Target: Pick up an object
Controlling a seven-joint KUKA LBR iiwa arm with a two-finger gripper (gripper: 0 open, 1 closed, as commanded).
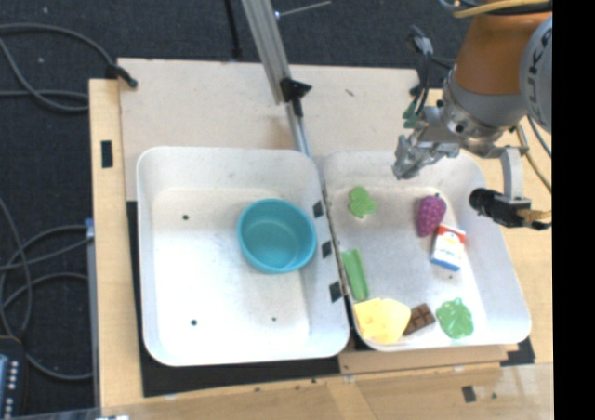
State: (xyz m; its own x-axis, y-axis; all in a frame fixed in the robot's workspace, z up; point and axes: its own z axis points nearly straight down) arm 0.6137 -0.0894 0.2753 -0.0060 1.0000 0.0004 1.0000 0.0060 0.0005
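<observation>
my gripper (406, 167) hangs over the far edge of the right bin (507, 269), near that bin's back left part, pointing down and a little to the left. my grey wrist and the orange band sit above it at the upper right of the view. nothing sits between my tips; whether they are spread or closed i cannot tell from this angle, they read as one dark grey lump.

the things i could pick all lie in the right bin. closest to me is a small green piece (362, 203), just below and left of my tips, apart from them. a purple bunch of grapes (429, 213) lies to its right, near the middle of the bin. just below the grapes, touching or nearly so, is a small white carton (448, 248) with red and blue on it, tilted. along the bin's left wall lies a long green strip (354, 273). at the near edge a yellow wedge (381, 320) sits beside a small brown block (421, 318), and a green leafy piece (455, 317) lies just right of that.

the left bin (167, 223) holds a teal bowl (276, 235), upright, toward its right side, well apart from me
</observation>
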